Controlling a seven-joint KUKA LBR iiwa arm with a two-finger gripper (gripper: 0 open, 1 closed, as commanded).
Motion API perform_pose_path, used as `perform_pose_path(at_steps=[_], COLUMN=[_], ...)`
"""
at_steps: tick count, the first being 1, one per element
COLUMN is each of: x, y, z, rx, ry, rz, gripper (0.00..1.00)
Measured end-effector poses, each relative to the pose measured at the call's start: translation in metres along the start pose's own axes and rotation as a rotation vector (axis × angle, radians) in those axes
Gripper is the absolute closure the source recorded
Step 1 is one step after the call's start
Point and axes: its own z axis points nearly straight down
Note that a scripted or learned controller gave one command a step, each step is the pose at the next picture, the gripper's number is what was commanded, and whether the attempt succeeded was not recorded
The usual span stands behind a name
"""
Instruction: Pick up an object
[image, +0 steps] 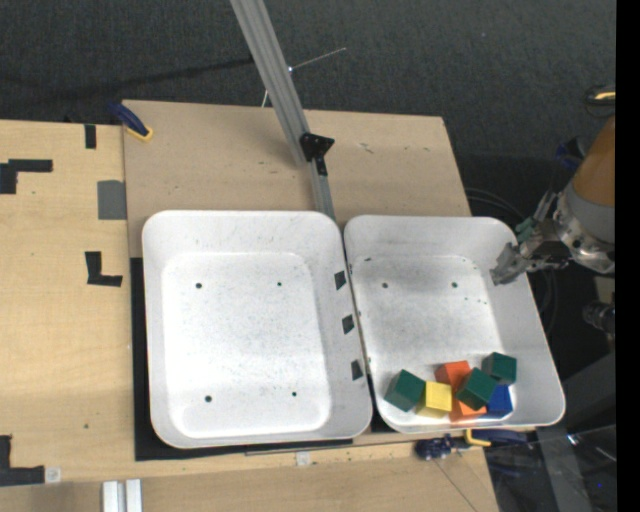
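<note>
Wooden bench (240, 160); blocks (455, 388) clustered along right bin's (420, 245) near wall.

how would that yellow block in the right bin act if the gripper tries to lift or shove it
The yellow block looks like a small rigid cube, so it probably stays stiff and slides rather than rolls. It sits packed against a green block and an orange block near the right bin's front wall, so a push would likely move its neighbours too. It seems light.

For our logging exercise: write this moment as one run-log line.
task: pick up object | gripper: over right bin's far right rim, nothing seen held | blocks: clustered in near right corner | left bin: white
</note>
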Motion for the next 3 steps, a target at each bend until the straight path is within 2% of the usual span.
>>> perform_pose_path(at_steps=[1,3], x=[0.001,0.107], y=[0.001,0.005], z=[-0.011,0.007], rx=[0.006,0.008], ry=[0.002,0.004], rz=[0.000,-0.004], gripper=[1.00,1.00])
